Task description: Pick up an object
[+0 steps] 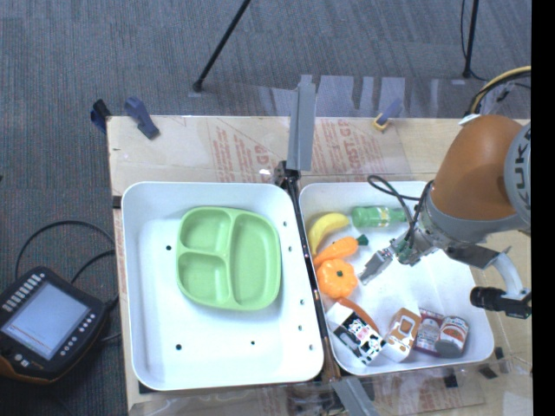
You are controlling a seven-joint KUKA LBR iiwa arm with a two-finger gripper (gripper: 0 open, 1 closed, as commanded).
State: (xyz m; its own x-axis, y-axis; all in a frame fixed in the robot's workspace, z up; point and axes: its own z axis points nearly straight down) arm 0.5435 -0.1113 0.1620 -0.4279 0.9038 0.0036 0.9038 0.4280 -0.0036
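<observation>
Overhead, a wooden worktop (217,146) carries two shallow white bins side by side. The left bin (147,319) holds a light green divided plate (230,258) with three sections. The right bin (451,284) holds a yellow banana (325,228), a green bottle (380,217) lying flat, a carrot (336,249), a small orange pumpkin (336,278), a cow-print carton (360,336), and small packets (429,332) along the near edge. The grey and orange arm (473,185) reaches in from the right. Its claw (375,267) hovers low just right of the pumpkin and carrot, holding nothing visible; its opening cannot be told.
</observation>
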